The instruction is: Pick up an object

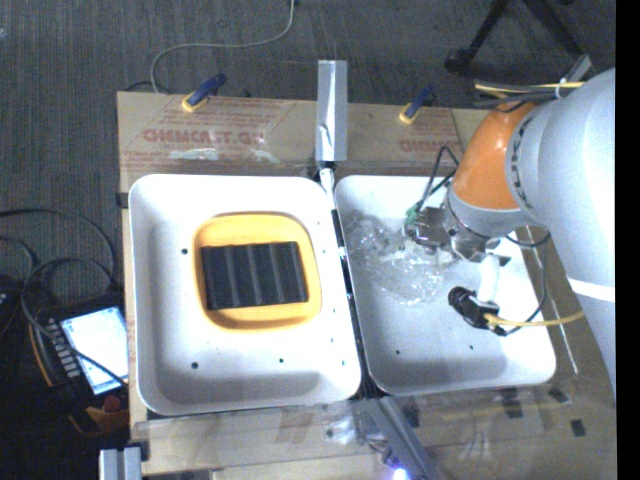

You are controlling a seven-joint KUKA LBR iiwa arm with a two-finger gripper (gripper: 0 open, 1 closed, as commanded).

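Note:
A yellow tray-like object [258,271] with a black ribbed insert lies flat in the middle of the left bin [160,348]. A crumpled piece of clear plastic [395,263] lies in the upper left part of the right bin [450,363]. My gripper [428,230] is low over the right bin, at the right edge of the clear plastic, below the arm's orange band [488,163]. The wrist body hides the gripper's tips.
A black connector on a yellow cable [472,306] hangs from the wrist over the right bin. A metal post [330,118] stands behind the divide between the bins. Two blue-and-yellow clamps [203,91] hold the cardboard backing. A small screen device [85,343] lies left of the bench.

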